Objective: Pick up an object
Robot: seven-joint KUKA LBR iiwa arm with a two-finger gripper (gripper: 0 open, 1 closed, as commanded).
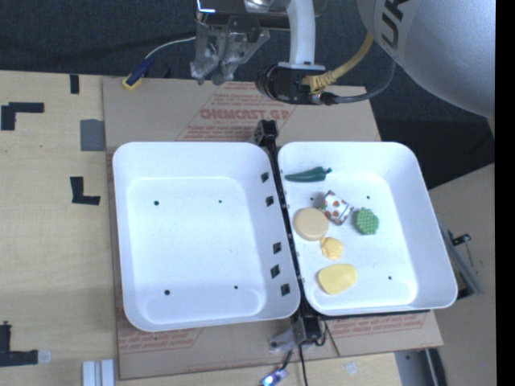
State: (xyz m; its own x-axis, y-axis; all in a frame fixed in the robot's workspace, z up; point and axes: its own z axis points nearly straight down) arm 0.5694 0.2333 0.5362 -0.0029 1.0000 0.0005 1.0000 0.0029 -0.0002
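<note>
Cardboard backs two bins; the gripper (216, 69) hangs at twelve o'clock, grip state untellable. Crowded toys in the right bin (402, 163) risk a mispick.

Robotics lab: industrial arm (434, 30) over two white bins (193, 240) on cardboard-covered bench (48, 215), cables (322, 83) trailing
</note>
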